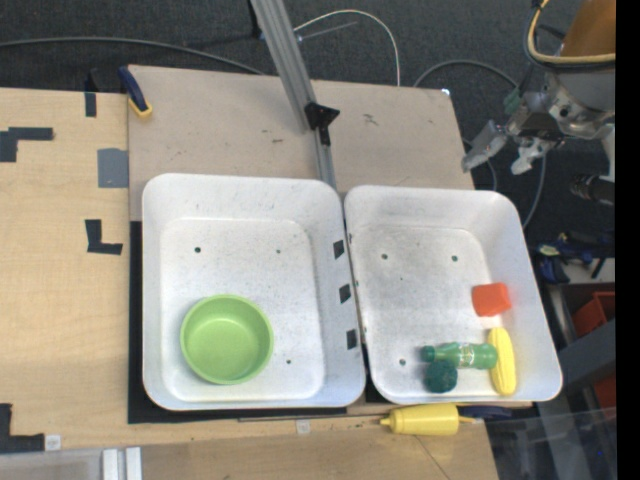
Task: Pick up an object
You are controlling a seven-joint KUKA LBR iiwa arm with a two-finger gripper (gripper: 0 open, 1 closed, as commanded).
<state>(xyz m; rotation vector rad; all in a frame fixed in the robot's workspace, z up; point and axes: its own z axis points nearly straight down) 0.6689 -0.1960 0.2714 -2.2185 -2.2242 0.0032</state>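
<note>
In the right bin (pixel 400 218) an orange-red block (pixel 490 299) lies near the right wall. Below it are a yellow banana-shaped object (pixel 502 360), a green bottle (pixel 460 355) on its side and a small dark green object (pixel 440 376). A light green bowl (pixel 227 339) sits in the front of the left bin (pixel 240 203). My gripper (pixel 497 158) hangs beyond the right bin's back right corner, over the bench edge. It is open, with nothing between its fingers.
A yellow bottle (pixel 425 420) lies on the bench just in front of the right bin. A slanted metal pole (pixel 290 58) comes down to the gap between the bins. Cables (pixel 350 18) run behind the bench. A blue and yellow clamp (pixel 135 93) sits at the back left.
</note>
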